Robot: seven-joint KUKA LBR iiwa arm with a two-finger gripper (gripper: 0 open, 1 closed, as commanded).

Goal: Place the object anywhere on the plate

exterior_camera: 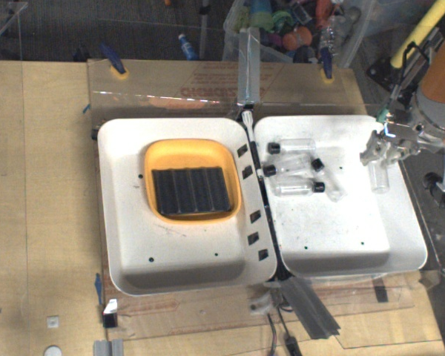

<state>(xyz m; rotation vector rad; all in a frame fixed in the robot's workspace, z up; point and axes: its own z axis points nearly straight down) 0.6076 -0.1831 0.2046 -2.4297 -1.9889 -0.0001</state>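
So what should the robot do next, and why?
Probably lower the hand and shift it left toward the little clear bottles in the right bin. The hand sits near that bin's right edge, apart from the bottles, with nothing seen between its fingers. The yellow plate waits in the left bin, so a bottle has to be picked up first.

Bright, even overhead light washes the two white bins (334,251) nearly flat, shadows soft and short. Glare streaks the clear sheet (208,87) toward twelve o'clock. The floor at twelve o'clock falls dim; the whole picture looks slightly soft and grainy.
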